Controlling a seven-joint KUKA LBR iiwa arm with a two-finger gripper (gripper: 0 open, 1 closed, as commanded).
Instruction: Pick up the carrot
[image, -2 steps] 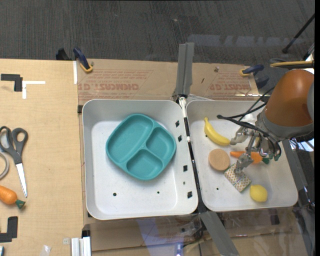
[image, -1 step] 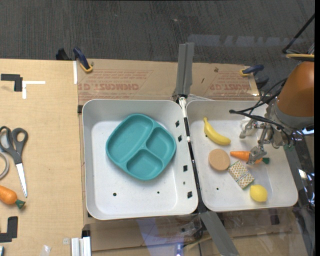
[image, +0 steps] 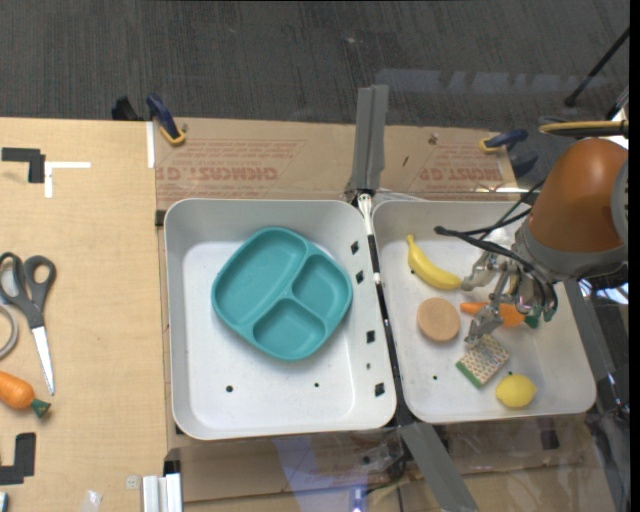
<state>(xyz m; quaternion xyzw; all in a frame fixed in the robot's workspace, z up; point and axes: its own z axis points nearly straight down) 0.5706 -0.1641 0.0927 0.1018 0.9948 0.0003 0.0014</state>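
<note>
Gripper (image: 497, 300) is down low in the right bin (image: 570, 400), right on top of the carrot (image: 505, 312). Orange shows between the fingers, but whether they grip it I cannot tell. The carrot sits between the banana (image: 432, 267) and the lemon (image: 515, 391), just beside a tan round disc (image: 438, 320).

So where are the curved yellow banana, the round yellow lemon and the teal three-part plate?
Curved yellow banana (image: 432, 267): camera view, mid-body.
Round yellow lemon (image: 515, 391): camera view, centre.
Teal three-part plate (image: 228, 297): camera view, left rim.
</note>
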